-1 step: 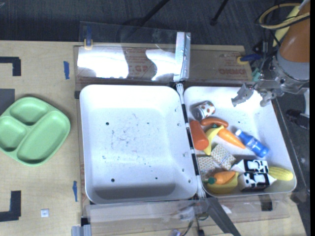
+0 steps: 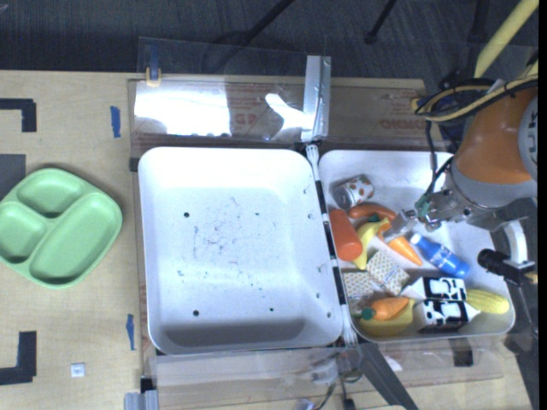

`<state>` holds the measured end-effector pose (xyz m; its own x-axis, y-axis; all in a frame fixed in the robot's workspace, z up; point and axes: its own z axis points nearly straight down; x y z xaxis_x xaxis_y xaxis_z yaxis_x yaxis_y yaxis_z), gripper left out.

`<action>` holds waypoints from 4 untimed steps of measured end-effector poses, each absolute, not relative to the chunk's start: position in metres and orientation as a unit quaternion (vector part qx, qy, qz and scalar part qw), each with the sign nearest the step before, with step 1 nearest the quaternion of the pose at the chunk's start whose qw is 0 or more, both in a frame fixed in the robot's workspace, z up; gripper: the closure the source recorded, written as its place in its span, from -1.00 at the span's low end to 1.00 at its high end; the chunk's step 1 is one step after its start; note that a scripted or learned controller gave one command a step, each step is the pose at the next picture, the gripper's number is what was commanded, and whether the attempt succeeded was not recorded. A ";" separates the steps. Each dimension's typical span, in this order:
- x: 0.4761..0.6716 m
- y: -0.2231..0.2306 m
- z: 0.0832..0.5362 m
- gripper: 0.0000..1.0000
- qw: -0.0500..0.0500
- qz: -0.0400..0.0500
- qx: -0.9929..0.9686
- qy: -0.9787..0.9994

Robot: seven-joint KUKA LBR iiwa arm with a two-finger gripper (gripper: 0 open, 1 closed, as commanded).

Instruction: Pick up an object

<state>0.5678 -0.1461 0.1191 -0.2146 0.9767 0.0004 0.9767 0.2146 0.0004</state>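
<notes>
The right bin (image 2: pixel 389 165) holds a pile of small objects. Among them are a silver can (image 2: pixel 352 190), an orange bottle (image 2: pixel 346 236), a yellow banana (image 2: pixel 369 233), an orange cone-shaped piece (image 2: pixel 402 248) and a blue bottle (image 2: pixel 442 257). Nearer the front lie a checkered pad (image 2: pixel 385 270), an orange vegetable with a green end (image 2: pixel 386 308), a black-and-white block (image 2: pixel 443 300) and a yellow corn cob (image 2: pixel 488 301). My gripper (image 2: pixel 426 210) hangs low over the bin's middle right, just above the blue bottle's cap and the orange cone. Nothing is seen held in it.
The left bin (image 2: pixel 231 246) is bare white with faint scuff marks. A green divided plate (image 2: pixel 56 226) lies on the bench at far left. A clear plastic panel (image 2: pixel 231 109) and a metal bracket (image 2: pixel 316 96) stand behind the bins. Cables (image 2: pixel 453 101) loop near the arm.
</notes>
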 end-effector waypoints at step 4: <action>0.616 -0.127 0.201 1.00 -0.002 -0.001 -0.441 -0.898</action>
